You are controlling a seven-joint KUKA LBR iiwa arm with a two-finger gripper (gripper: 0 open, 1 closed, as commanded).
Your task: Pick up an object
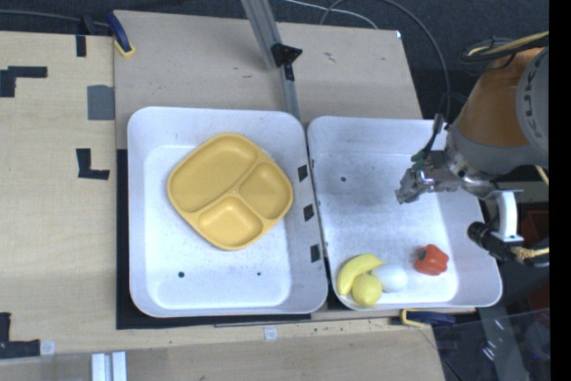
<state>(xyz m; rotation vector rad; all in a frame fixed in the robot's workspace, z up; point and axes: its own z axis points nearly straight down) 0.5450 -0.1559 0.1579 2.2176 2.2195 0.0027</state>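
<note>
Gripper (416,185), finger state impossible to tell, hangs over the right bin (357,147), up-frame of the red pepper (432,260), banana (356,268) and lemon (367,289).

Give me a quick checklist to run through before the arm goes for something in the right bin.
1. Targets present: ok. A yellow banana, a lemon, a white egg and a red pepper lie in the right bin.
2. Claw above the right bin: ok, over its bare middle, away from the objects.
3. Claw holding nothing: cannot tell; its tips are too small to read.
4. Target standing apart: ok for the red pepper; not ok for the banana, lemon and egg, which crowd together.
5. Room by the wall: not ok for the lemon, close against the near rim.
</note>
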